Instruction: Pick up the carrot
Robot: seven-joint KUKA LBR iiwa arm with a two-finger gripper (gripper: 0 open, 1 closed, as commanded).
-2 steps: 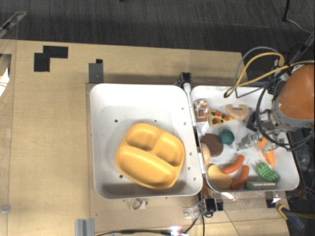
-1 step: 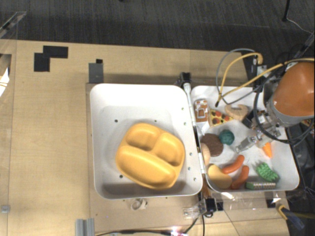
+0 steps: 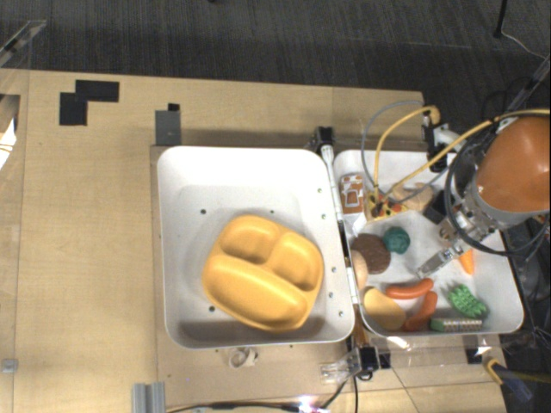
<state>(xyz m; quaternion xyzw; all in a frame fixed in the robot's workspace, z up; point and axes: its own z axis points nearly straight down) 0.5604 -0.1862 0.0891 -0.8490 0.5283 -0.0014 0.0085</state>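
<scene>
Carrot [image 3: 467, 262] is what we look for, and we see a small orange bit at the right side of the right bin [image 3: 515, 310], tucked just under the arm [image 3: 508, 179]. We think that is it, but most of it is hidden. We see the gripper [image 3: 439, 261] low in that bin, just left of the orange bit, and we cannot tell how wide its jaws are or if they hold anything. Near it lie a teal ball [image 3: 397, 240], a brown round thing [image 3: 371, 249], a red sausage [image 3: 410, 290] and a green bumpy toy [image 3: 466, 300]. A big yellow thing [image 3: 263, 271] sits in the left bin [image 3: 181, 231] on the worktop [image 3: 77, 256].
</scene>
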